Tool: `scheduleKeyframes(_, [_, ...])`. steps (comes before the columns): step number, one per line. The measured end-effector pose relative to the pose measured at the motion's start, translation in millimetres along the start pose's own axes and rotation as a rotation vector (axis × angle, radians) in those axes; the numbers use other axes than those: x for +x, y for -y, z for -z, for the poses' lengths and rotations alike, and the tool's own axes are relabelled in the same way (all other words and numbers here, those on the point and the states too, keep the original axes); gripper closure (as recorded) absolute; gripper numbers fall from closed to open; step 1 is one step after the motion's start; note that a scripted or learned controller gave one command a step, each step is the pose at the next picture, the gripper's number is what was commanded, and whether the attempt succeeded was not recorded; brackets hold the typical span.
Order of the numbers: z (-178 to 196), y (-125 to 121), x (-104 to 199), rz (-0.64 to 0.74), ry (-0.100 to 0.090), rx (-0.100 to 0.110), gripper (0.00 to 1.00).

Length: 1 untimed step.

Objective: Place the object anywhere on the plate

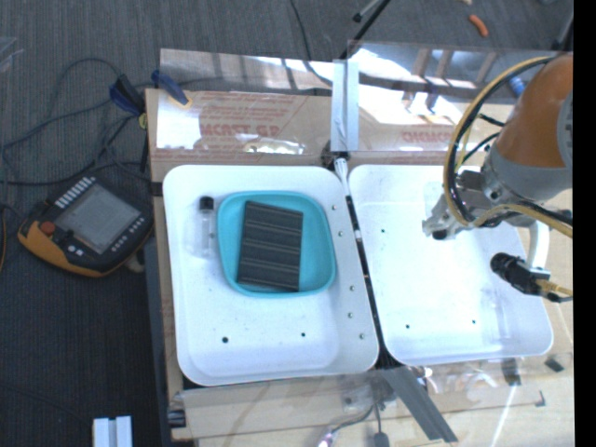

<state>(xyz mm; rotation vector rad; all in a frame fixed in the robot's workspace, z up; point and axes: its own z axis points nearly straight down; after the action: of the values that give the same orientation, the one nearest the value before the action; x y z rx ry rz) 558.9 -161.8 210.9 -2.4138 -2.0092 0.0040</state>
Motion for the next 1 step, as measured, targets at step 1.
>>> scheduleKeyframes(1, [-28.4,42.2,113.2,0.183,-0.001,0.002,1.0])
